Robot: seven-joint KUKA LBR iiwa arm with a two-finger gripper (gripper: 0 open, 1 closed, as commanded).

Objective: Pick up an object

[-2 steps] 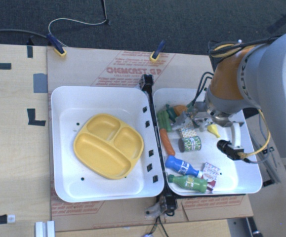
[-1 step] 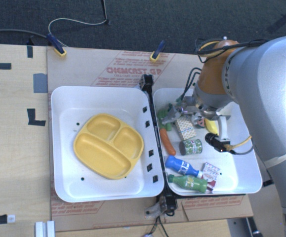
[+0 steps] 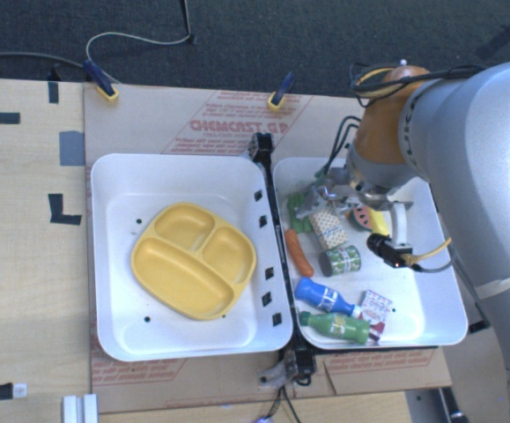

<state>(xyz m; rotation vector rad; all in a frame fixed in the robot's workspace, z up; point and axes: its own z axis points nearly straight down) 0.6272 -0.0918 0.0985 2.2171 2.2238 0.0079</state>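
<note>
In the camera view, the tool [image 3: 341, 196] is seen low in the right bin [image 3: 431, 320], just above the checkered box [image 3: 327, 228]; the box's long axis runs toward the green can [image 3: 342, 260]. Its grip state cannot be told

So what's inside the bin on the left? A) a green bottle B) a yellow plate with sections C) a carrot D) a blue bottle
B: the yellow plate with sections lies alone in the left bin, while the blue bottle, green bottle and carrot all lie in the right bin.
</note>
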